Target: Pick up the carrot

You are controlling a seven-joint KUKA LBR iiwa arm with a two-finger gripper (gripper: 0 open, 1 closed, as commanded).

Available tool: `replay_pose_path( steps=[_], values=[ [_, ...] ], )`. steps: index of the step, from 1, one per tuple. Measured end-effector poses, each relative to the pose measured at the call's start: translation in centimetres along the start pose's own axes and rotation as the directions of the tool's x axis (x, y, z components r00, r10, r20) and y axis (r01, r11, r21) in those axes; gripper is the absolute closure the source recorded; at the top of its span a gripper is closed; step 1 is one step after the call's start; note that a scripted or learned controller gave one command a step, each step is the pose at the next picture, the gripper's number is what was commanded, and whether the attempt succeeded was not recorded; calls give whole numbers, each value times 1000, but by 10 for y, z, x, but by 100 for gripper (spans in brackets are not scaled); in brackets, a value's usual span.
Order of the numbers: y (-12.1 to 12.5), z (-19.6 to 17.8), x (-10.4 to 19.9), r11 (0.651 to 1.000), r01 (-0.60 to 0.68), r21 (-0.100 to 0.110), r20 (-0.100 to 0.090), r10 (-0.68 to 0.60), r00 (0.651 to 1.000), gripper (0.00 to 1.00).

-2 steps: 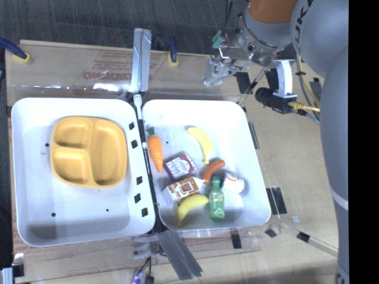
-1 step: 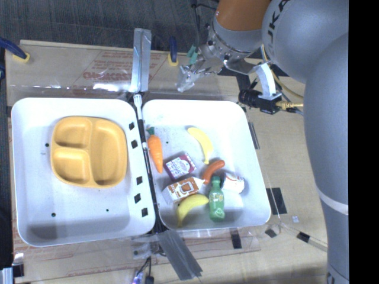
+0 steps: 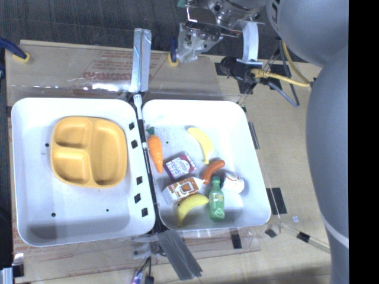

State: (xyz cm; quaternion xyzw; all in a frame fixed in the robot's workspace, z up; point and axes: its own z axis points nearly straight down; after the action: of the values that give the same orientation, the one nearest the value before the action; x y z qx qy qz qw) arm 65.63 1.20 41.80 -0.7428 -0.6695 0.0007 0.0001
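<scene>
Carrot (image 3: 155,150) lying near the left wall of the right bin (image 3: 249,129), green top toward the far side, well apart from the hand (image 3: 190,43) above the table's (image 3: 284,158) far edge, grip state unclear.

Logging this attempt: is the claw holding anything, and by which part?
Nothing is held. The claw hangs above the bench; the carrot lies in the right bin.

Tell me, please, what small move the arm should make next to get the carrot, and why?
Probably bring the gripper toward the camera and down over the carrot. The gripper hangs beyond the far edge of the right bin, while the carrot lies by that bin's left wall, with nothing on top of it.
</scene>
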Motion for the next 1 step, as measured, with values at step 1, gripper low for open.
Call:
replay_pose_path(
  steps=[1],
  values=[
    [1,77,-11,997,74,4,1,-74,997,100]
  ],
)
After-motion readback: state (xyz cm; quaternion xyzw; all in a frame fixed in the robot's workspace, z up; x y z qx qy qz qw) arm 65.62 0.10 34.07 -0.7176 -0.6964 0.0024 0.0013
